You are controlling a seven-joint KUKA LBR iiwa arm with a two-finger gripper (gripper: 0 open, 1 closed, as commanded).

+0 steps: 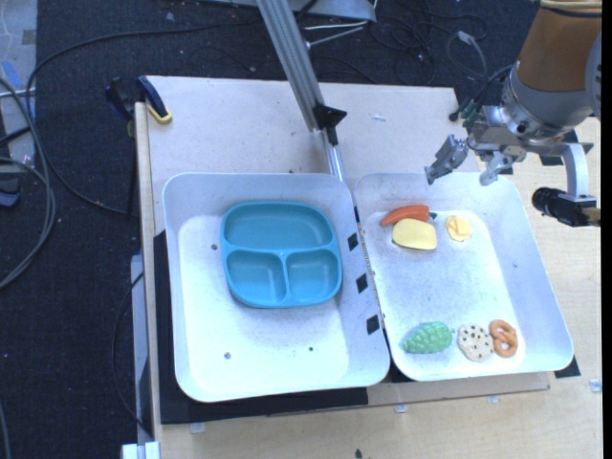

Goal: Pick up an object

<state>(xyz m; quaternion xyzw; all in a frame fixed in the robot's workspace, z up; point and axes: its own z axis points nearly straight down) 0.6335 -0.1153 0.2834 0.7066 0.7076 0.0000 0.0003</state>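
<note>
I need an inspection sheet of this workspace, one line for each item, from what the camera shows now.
Surface: bench bearing left bin and right bin side by side.
Job's things: in right bin, carrot touching yellow piece; small yellow piece; green piece, cookie, pretzel along the near edge.
Clutter: blue divided plate in left bin.
Grippers: gripper above right bin's far edge, fingers open, holding nothing.
Cables: black cables on the floor.
Surroundings: slanted metal pole.
</note>
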